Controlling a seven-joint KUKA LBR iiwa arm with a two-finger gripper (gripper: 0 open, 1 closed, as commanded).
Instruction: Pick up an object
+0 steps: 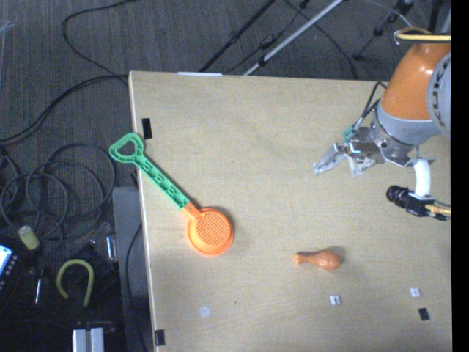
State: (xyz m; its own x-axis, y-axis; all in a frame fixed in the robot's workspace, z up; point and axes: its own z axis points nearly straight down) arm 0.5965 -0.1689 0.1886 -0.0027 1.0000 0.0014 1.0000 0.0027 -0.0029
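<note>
An orange sieve spoon (210, 232) with a long green handle (157, 176) lies on the left part of the light wooden tabletop (264, 123), its handle pointing up-left toward the edge. A small orange drumstick-shaped toy (320, 259) lies lower, right of centre. My gripper (343, 166) hangs at the right side, above and slightly right of the drumstick and well apart from both things. Its fingers (325, 164) are spread open and hold nothing.
The table's left edge (139, 196) drops to a dark floor with cables (51, 189) and a green hook-shaped item (75, 277). A black cable connector (410, 199) hangs below the wrist. Small black and white markers (335, 299) dot the table's lower right.
</note>
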